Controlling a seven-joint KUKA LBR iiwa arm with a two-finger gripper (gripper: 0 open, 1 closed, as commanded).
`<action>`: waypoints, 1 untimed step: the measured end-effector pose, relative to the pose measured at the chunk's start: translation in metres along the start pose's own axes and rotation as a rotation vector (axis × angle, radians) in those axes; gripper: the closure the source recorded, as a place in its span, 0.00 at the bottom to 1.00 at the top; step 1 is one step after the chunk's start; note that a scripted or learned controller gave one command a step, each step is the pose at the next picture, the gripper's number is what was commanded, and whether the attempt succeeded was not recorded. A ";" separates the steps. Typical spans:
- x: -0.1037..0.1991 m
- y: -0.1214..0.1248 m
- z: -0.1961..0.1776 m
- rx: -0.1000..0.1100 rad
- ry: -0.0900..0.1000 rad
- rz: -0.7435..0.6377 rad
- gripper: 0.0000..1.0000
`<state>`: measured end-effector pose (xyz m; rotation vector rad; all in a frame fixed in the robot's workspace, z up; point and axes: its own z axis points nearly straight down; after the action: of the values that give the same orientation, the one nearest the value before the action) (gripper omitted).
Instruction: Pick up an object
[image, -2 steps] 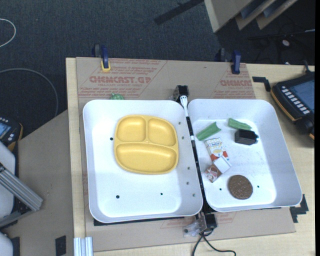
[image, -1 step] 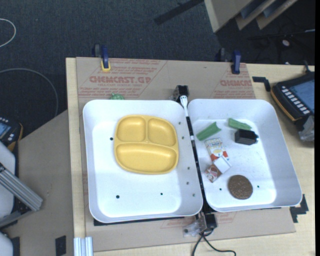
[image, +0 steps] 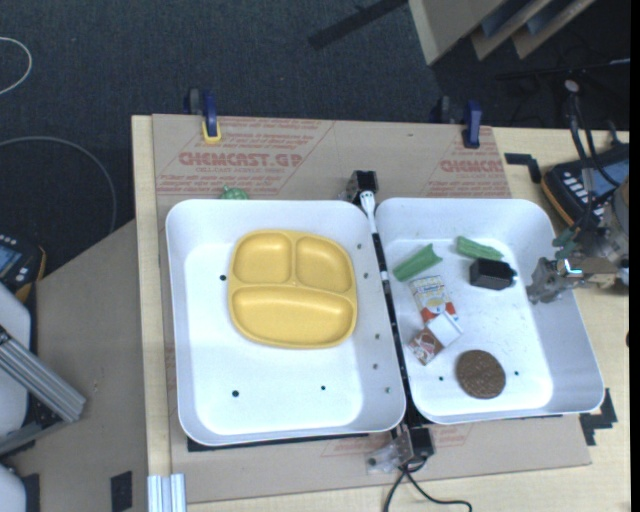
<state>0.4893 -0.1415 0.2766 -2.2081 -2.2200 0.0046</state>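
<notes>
Camera view from above looks down on a desk (image: 300, 150) covered with a brown printed board, which carries two shallow white bins side by side. Its left white bin (image: 200, 400) holds a yellow plastic plate with three compartments (image: 293, 288), lying flat toward the far half of that bin. Its right white bin (image: 530, 385) holds the small things. A green flat packet (image: 417, 262) lies tilted near the far left of this bin, and a second green packet (image: 480, 248) lies further right, at the far side. Just beside that second packet, on its near side, sits a small black block (image: 491, 273). Near the bin's middle left lies a white printed packet (image: 431, 293), and nearer still a small red and white wrapper (image: 428, 344), close to a small white piece with red marks (image: 445, 322). A round brown disc (image: 481, 374) rests flat toward the near side, apart from the others. The metal gripper (image: 548, 277) reaches in from the right and hangs at the right rim of the right bin, well apart from the disc and to the right of the black block; nothing shows between its fingers, and I cannot tell how far apart they stand. Two blue clamps (image: 209, 112) grip the far edge of the board.
</notes>
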 end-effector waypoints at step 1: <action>0.052 0.015 0.075 0.001 0.000 0.000 1.00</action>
<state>0.5033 -0.0886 0.2015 -2.2077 -2.2204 0.0057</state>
